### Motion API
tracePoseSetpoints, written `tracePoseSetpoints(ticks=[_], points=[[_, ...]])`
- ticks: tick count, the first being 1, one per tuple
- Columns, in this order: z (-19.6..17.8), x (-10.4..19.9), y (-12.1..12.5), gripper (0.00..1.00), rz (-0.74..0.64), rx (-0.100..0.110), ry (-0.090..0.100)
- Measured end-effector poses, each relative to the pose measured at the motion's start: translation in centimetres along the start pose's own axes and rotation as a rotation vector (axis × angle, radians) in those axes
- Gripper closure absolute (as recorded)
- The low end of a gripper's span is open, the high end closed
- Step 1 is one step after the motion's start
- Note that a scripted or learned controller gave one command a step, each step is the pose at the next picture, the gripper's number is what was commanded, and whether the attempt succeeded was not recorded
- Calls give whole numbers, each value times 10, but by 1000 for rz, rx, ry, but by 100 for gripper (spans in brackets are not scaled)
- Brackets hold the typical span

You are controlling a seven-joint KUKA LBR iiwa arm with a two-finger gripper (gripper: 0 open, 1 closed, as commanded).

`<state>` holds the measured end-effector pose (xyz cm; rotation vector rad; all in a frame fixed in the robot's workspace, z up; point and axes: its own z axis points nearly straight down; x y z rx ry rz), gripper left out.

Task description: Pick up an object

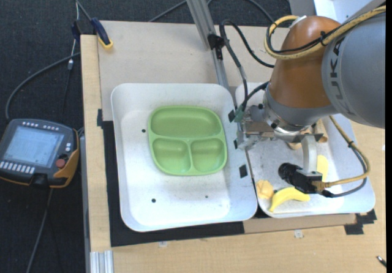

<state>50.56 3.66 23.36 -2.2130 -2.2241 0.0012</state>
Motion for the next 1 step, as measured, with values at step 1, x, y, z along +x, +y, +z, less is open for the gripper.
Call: tracePoseSetpoints(ticks=[1], points=[[-5, 50, 6, 100, -1, -4, -1]])
